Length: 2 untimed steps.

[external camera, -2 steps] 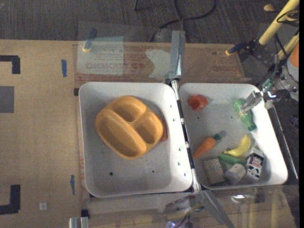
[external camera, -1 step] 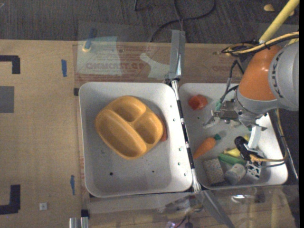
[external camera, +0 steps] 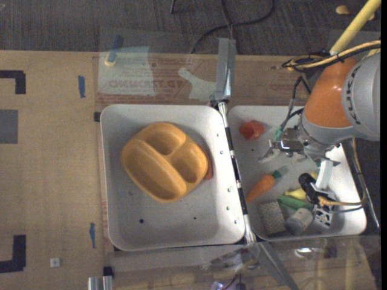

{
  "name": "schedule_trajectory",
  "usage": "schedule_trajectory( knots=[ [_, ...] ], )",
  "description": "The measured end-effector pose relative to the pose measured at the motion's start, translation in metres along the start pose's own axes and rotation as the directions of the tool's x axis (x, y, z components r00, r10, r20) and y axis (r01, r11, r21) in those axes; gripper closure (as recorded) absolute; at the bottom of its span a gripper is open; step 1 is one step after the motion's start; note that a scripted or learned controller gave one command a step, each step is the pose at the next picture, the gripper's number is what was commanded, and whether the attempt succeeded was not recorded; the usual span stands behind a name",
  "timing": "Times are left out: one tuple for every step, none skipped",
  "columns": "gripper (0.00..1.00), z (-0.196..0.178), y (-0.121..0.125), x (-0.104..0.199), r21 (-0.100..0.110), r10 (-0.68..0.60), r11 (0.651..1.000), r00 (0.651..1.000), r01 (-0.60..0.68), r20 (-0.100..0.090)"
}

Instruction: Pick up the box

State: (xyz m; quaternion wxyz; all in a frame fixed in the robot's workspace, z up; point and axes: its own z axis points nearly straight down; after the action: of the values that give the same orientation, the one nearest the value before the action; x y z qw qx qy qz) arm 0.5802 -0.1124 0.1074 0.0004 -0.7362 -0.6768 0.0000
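A small grey-tan box [external camera: 273, 216] lies flat in the right bin [external camera: 357, 222], near its front-left corner. The gripper [external camera: 279, 147] hangs over the middle of that bin, below the arm's orange band [external camera: 329, 95]. It is above and behind the box, well apart from it, with an orange carrot [external camera: 261, 186] in between. Nothing shows in its grasp.
Beside the box lie a grey cylinder [external camera: 299, 220], a small white piece [external camera: 321, 216], a green item [external camera: 294, 202] and a yellow one [external camera: 296, 193]. A red item [external camera: 251, 129] sits at the back left. The left bin [external camera: 115, 222] holds a yellow divided plate [external camera: 164, 161]. Cables trail by the arm.
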Motion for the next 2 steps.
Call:
schedule_trajectory(
  knots=[
    [0.00, 0.002, 0.065, -0.050, 0.009, 0.069, 0.998, 0.998, -0.068, -0.010],
    [1.00, -0.009, 0.067, -0.051, -0.002, 0.065, 0.998, 0.998, -0.065, -0.001]
  ],
)
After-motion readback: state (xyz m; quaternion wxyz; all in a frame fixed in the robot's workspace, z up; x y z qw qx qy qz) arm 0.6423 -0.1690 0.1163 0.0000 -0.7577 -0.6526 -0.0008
